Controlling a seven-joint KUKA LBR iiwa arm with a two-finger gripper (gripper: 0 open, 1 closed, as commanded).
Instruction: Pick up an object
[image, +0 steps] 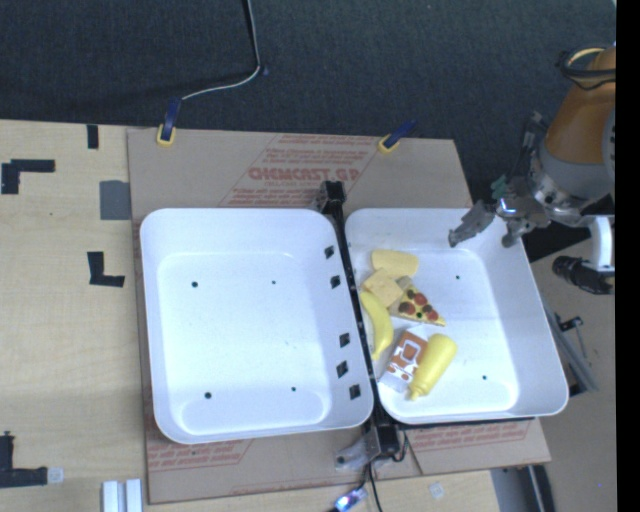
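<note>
**Claw hovering empty at right bin's 1 o'clock corner, pick not started**

Claw (487, 228) is sitting over the right bin (500, 330) at its 1 o'clock corner, fingers looking spread apart, nothing showing between them.

Nothing is being lifted yet, so I'm judging the whole grab as still to do: move over a target, drop, close, raise.

Candidates are lying clustered at the bin's 9 o'clock side, against the divider: yellow wedge (394, 264), pizza slice (418, 306), banana (379, 322), orange-and-white pack (404, 361), yellow squeeze bottle (432, 364). All are lying well apart from the claw, toward its 8 o'clock.

Arm (580, 130) is reaching in from 3 o'clock, wrist tilting down and inward toward the bin. Left bin (240, 320) is sitting alongside.
</note>
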